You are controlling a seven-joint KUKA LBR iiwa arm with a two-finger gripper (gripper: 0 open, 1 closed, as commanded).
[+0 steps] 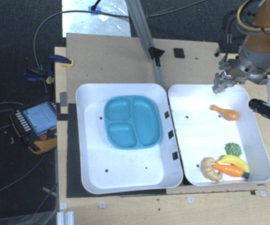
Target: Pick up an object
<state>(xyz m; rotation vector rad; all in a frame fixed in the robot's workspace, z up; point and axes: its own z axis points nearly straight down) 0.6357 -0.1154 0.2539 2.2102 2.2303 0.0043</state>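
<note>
Jaws first: we see them hanging over the far rim of the right bin (254,121), near its back corner, but the view is too small for us to tell whether they stand apart or together, and nothing shows between them. We judge the task to be at the approach, with no object yet taken. Just below and a little right of the jaws lies the chicken drumstick (225,112), alone on bare white floor and well apart from any wall, so it looks the easiest pick: the next move calls for a short travel toward it and a descent with the jaws across its narrow neck. Much farther down from the jaws, crowded into the near corner, are a broccoli floret (233,149), a banana (234,161), a carrot (228,169) and a tan croissant-like piece (210,168), touching one another and close to the rim, leaving little room. Left of the jaws, the other bin (90,172) carries a blue divided plate (133,121).
</note>
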